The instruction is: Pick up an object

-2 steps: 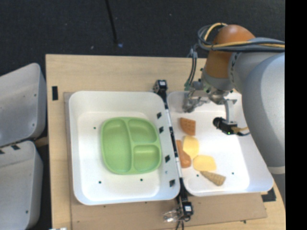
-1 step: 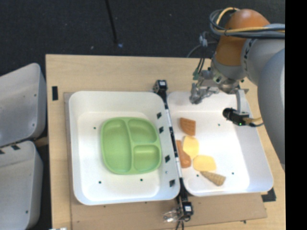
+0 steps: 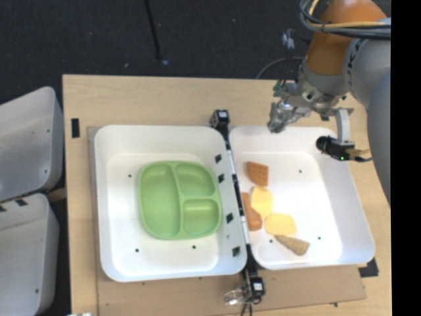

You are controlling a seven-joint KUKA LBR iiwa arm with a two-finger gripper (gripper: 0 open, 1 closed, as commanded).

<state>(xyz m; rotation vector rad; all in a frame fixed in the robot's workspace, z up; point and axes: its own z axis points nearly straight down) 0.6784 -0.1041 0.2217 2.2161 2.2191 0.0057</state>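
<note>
Orange-banded arm's jaws (image 3: 279, 121), state unreadable, hovering over right bin's (image 3: 342, 196) far rim, risking missing the clustered food pieces (image 3: 262, 201).

Desk (image 3: 151, 97) carries two white bins side by side. Left bin (image 3: 112, 176) holds green divided plate (image 3: 179, 199). Right bin (image 3: 335, 209) holds orange wedge (image 3: 258, 173), yellow piece (image 3: 262, 201), yellow slice (image 3: 281, 224), tan wedge (image 3: 293, 244), clustered near divider. Gripper (image 3: 279, 120) above right bin's far rim, nothing between fingers.
</note>
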